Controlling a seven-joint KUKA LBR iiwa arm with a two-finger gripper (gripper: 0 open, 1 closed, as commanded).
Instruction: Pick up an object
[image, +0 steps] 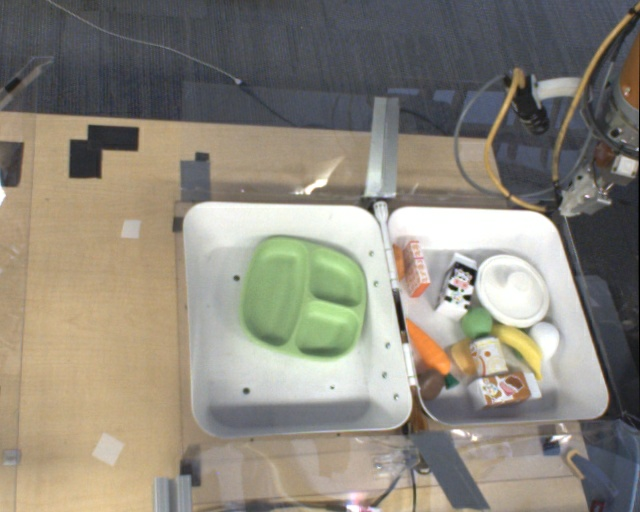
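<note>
Gripper (585, 195) parked above right bin's (570, 260) far right corner; can't tell its state. Candidates packed there: white round bowl (513, 287), yellow banana (520, 347), orange carrot (430, 347). Likely failure: crowding causing a nudge or double grab. Green sectioned plate (305, 296) alone in left bin (215, 300).

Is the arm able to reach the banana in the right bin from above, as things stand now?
Probably yes. The banana lies uncovered near the right side of the right bin, with nothing above it. But the white bowl, a small jar and a white egg crowd it closely.
</note>
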